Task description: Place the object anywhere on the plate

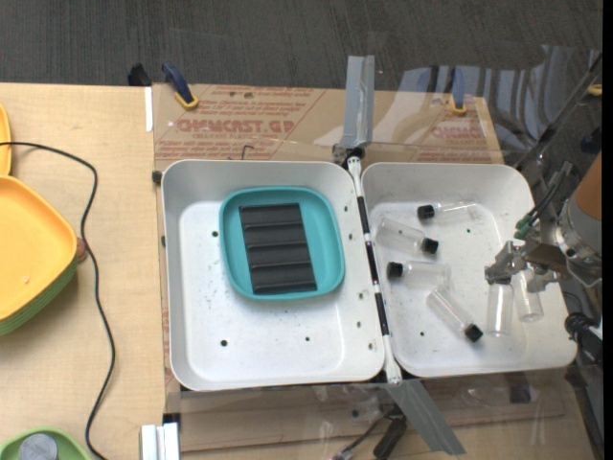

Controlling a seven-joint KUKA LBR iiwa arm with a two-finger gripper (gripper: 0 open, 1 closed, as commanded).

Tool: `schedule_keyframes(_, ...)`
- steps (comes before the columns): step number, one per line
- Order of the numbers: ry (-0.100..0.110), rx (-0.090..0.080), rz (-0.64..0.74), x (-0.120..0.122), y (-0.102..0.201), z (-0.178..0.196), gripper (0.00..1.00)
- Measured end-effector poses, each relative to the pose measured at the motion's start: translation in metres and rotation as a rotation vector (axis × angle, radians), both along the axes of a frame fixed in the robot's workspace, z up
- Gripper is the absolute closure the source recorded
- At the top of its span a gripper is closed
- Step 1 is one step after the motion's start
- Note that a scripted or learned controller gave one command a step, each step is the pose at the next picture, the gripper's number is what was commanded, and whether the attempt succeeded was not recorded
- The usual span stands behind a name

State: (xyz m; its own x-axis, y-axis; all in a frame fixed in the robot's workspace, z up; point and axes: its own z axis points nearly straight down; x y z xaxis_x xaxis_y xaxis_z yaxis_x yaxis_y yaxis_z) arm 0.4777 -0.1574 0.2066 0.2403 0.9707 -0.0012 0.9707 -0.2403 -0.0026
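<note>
Here, the teal plate [282, 243] lies in the left bin [192, 286]; clear capped tubes [454, 316] lie scattered in the right bin [460, 353]. The hand [512, 274] hovers at right, grip state undeterminable. Round tubes may roll away, spoiling a grasp.

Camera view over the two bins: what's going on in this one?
A robot arm reaches in from the right, its claw low over the right bin, where several clear tubes with black caps lie scattered. One tube stands just below the claw, but I can't tell whether it is gripped. The teal plate sits in the left bin with a dark ribbed block on it; no tube is on the plate yet.
</note>
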Motion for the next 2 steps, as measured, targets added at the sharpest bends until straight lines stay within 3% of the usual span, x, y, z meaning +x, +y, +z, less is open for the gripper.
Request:
schedule_keyframes(1,0.000,0.000,0.000,0.000,0.000,0.000,0.00)
schedule_keyframes(2,0.000,-0.001,-0.042,0.000,-0.045,0.100,0.00)
